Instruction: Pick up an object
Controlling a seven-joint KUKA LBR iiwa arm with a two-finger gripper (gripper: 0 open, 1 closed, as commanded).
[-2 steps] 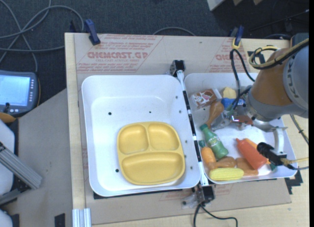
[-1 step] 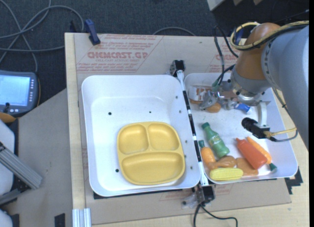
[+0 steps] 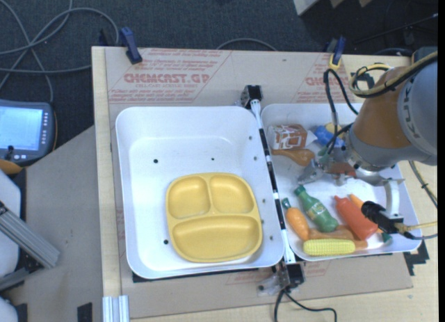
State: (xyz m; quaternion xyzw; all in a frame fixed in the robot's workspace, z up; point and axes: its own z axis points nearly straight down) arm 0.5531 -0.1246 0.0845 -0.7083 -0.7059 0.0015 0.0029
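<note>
Gripper (image 3: 327, 167) low in right bin (image 3: 403, 240); green bottle (image 3: 315, 208) just beside; grip state unclear.

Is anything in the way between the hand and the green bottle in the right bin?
Nothing visible blocks it. The hand sits low in the right bin, just up-view of the green bottle, with bare bin floor between them. The carrot and red pepper crowd the bottle's sides.

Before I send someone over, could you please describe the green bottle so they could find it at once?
Look at the right-hand white bin, the one crowded with toy food under the arm. Near its left wall, toward the front, the green bottle lies tilted between an orange carrot and a red-orange bottle. It is the bin's one green item.
</note>
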